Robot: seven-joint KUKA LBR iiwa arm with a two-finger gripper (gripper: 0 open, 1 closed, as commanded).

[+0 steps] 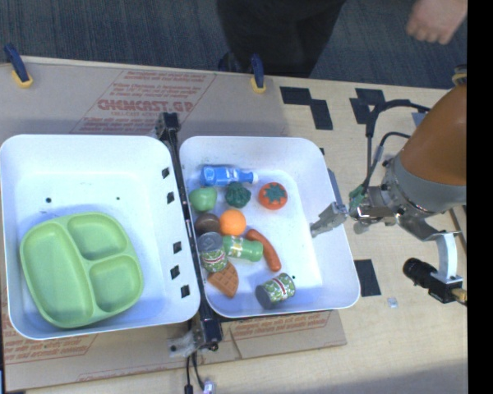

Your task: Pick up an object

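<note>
Nearest us, the right bin [333, 261] holds a small can [276, 289], a waffle [224, 280], a carrot [264, 249], an orange [232, 222], a tomato [272, 194] and a blue bottle [227, 175]. The left bin [33, 158] holds a green tray [80, 267]. Our gripper [327, 220] hovers over the right bin's right rim; we cannot tell its state.

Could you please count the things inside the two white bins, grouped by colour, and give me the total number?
Green: 4 (divided tray, round fruit, broccoli, bottle)
Orange or red: 3 (orange, tomato, carrot-like piece)
Blue: 1 (bottle)
Brown: 2 (round item, waffle-like piece)
Cans with mixed labels: 2 ()
Total: 12
</note>
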